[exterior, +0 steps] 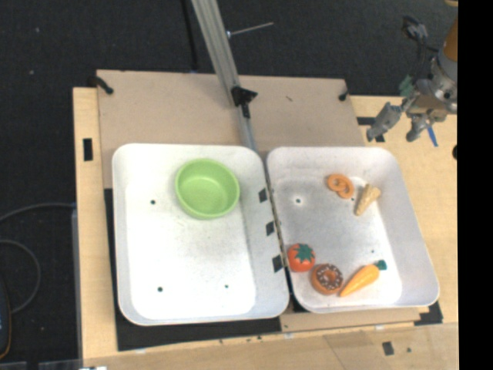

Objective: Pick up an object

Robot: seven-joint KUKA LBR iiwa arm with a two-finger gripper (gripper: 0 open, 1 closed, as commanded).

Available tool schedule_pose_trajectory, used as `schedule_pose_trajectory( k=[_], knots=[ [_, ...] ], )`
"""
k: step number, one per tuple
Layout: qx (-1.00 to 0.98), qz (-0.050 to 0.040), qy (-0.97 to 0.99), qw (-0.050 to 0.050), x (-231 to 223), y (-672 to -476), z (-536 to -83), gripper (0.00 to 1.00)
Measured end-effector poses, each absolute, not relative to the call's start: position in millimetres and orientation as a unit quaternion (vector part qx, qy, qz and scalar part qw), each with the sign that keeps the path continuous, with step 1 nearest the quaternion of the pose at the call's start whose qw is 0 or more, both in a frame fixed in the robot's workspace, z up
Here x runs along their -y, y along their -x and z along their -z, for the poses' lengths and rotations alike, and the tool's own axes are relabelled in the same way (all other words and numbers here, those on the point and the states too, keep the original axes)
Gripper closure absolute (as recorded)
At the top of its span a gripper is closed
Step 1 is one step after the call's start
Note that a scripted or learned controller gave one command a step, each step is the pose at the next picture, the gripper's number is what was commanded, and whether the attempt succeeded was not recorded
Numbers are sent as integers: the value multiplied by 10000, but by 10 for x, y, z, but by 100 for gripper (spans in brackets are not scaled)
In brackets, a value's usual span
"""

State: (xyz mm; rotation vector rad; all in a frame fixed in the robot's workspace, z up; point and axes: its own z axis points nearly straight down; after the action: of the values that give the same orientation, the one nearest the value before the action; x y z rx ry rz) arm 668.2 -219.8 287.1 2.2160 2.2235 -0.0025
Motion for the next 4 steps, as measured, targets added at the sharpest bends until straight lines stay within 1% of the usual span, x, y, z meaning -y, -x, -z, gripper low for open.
schedule_pose_trajectory(
  k=[1, 2, 3, 4],
  knots=[
    [-7088, 13, -7054, 12, 2200, -6682, -2872, 0],
    [-7084, 21, -7058, -13, 2191, -6688, -2244, 0],
    [-7073, 16, -7070, 1, 2204, -6669, -1825, 0],
    [-7096, 19, -7046, -13, 2139, -6650, -1221, 0]
  ],
)
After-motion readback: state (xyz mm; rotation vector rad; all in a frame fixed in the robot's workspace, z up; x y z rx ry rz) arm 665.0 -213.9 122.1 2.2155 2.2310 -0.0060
